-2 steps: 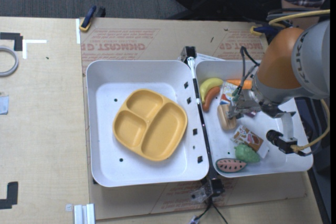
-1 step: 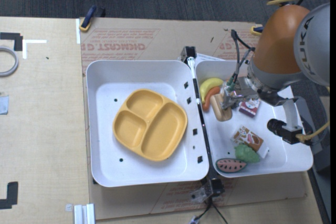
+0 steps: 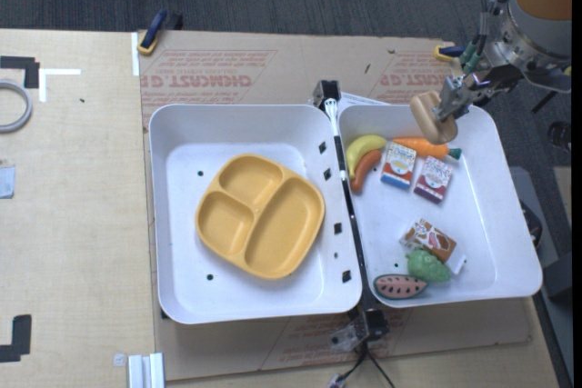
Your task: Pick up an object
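So the gripper (image 3: 447, 111) is up over the right bin (image 3: 509, 223), clamped on a tan bun (image 3: 426, 116); carrot (image 3: 424, 144) and 2 cartons (image 3: 398, 164) sit just below it.

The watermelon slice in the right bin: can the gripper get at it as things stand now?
Probably yes. The watermelon slice lies flat by the right bin's near rim, open from above. The green toy touches one side, and the gripper already carries a tan object.
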`<action>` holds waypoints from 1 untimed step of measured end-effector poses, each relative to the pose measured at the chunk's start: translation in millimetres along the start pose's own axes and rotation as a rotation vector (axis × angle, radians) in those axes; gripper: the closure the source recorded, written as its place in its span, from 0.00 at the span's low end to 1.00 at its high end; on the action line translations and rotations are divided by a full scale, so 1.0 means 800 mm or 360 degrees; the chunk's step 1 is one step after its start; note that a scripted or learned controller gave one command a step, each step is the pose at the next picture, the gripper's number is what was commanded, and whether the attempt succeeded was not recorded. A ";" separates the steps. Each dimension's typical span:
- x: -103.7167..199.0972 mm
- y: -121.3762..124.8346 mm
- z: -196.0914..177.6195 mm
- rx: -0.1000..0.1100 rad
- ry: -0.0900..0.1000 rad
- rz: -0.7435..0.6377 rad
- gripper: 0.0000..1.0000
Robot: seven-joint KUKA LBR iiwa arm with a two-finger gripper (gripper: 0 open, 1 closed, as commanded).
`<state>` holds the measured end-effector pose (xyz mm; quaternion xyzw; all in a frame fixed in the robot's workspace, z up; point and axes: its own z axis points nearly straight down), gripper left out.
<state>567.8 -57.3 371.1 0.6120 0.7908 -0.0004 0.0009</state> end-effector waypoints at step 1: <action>0.080 -0.050 0.048 0.0000 0.0001 -0.0482 1.00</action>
